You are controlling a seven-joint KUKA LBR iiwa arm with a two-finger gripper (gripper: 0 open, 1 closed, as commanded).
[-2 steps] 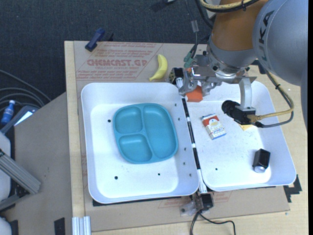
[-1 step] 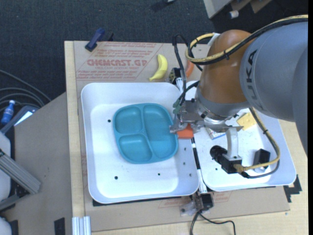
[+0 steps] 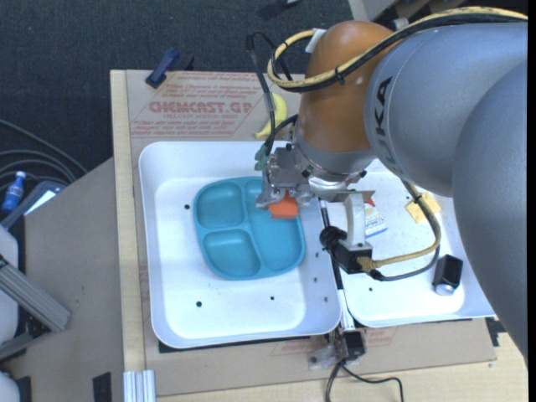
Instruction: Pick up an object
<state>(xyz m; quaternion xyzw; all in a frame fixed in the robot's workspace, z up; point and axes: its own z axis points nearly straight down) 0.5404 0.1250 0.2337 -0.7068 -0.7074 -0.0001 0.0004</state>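
A smooth, glossy blue plastic plate (image 3: 239,233), rounded and divided into compartments, is lying in the left white bin (image 3: 167,249). The gripper (image 3: 278,193) is hanging over the plate's upper right rim, right by a small orange block (image 3: 286,209) sitting there. Whether it is open or closed cannot be told. Red print reading "CHEMCAST GP" is showing on the brown board (image 3: 201,105) behind. A small black thing (image 3: 448,273) is lying in the right bin (image 3: 402,298).

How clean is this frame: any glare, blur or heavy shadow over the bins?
Camera view: light is even and shadows are soft; the blue divided tray and left bin are sharp, the white plastic bright without hiding detail; the arm, nearest the lens, looks slightly soft and covers much of the right bin.
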